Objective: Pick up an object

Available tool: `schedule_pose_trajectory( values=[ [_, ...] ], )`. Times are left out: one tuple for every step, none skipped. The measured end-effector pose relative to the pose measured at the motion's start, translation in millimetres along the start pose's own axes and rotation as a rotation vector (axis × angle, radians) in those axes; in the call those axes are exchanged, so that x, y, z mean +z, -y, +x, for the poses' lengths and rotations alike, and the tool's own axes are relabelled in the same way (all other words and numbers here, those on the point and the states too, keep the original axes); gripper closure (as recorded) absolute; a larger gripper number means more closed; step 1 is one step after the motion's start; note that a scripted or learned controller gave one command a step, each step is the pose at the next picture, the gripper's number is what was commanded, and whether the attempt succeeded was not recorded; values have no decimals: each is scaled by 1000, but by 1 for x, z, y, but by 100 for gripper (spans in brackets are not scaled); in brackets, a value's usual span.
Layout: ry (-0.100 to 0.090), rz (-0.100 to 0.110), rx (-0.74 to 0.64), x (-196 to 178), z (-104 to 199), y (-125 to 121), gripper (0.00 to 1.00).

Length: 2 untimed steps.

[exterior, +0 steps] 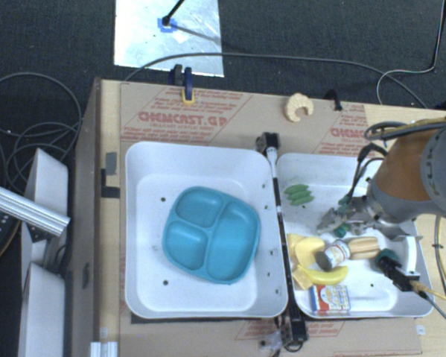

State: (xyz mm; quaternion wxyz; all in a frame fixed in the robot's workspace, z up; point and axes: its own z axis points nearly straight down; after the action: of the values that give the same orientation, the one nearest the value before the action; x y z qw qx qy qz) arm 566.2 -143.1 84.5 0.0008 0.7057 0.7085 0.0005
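Note:
My gripper hangs low over the middle of the right bin, with the grey arm reaching in from the right. Just below it lie a small silver-capped jar and a tan cylinder. A yellow banana curves under the jar, next to another yellow piece. A red and white box rests at the bin's near edge. A green item lies to the gripper's left. Nothing visibly sits in the gripper.
The left bin holds a blue divided plate. A cream-coloured object lies on the cardboard beyond the bins. A blue and yellow clamp stands at the bench's far edge.

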Motion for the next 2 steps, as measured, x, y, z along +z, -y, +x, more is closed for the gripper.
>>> schedule_pose_trajectory(
  values=[
    [0, -2, 0, -11, -1, -1, 100],
    [0, -2, 0, -11, -1, -1, 0]
  ],
)
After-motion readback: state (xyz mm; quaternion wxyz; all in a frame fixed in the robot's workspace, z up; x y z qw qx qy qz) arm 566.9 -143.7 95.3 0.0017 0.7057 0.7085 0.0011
